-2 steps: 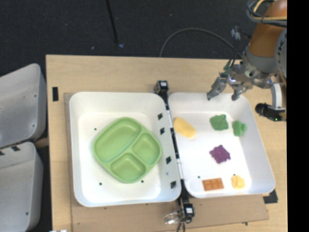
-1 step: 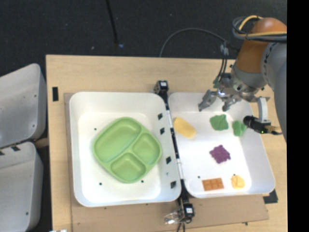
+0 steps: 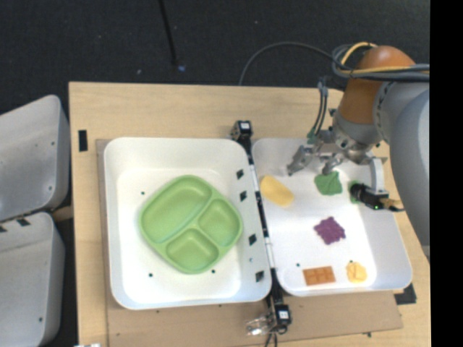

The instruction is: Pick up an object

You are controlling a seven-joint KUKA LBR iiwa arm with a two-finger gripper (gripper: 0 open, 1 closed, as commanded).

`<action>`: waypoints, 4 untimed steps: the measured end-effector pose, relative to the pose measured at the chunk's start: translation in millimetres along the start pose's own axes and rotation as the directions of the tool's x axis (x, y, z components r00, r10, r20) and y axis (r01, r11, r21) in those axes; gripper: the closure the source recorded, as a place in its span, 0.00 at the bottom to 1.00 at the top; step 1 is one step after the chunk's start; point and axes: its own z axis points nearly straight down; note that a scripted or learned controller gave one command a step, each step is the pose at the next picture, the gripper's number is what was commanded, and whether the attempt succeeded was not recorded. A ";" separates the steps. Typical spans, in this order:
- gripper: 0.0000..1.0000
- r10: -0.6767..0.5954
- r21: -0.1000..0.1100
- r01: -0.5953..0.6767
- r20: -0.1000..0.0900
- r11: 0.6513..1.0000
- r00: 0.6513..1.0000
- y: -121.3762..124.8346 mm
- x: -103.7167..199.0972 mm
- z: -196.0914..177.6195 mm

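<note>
The right bin holds several small objects: a yellow lump near its left wall, a green piece toward the back right, a purple cluster in the middle, an orange waffle-like block at the front, and a small yellow item beside it. My gripper hangs over the back of this bin, fingers spread open, one fingertip pointing toward the yellow lump and the other just above the green piece. Nothing sits between the fingers.
The left bin carries a green divided plate. A row of black clips runs along the divider between the bins. The arm's orange band and grey body fill the upper right. A cable loops behind the bins.
</note>
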 end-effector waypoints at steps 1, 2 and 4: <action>0.00 -0.001 -0.004 0.001 0.001 1.000 1.000 0.3 -0.7 6.8; 1.00 -0.003 -0.004 0.003 0.003 1.000 1.000 0.9 -1.3 -3.7; 1.00 0.000 -0.012 0.000 0.001 1.000 1.000 14.4 1.5 -95.9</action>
